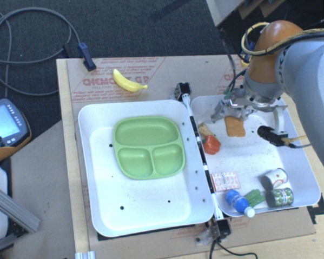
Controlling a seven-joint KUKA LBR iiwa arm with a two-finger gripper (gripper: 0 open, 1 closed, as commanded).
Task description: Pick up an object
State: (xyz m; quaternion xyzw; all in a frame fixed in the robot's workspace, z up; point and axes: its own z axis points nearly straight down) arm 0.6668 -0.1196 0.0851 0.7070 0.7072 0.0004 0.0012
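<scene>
The orange-brown object sits between the fingers of the gripper, held in the right bin near its far wall. A red object lies just left of it; cans rest nearer the bin's front corner.

A pale green tray in a white bin, yellow banana, orange-brown piece, blue-capped bottle.

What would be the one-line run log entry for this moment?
arm: over right bin | gripper: above brown object, grasp unconfirmed | left bin: green tray | banana: outside bins
</scene>
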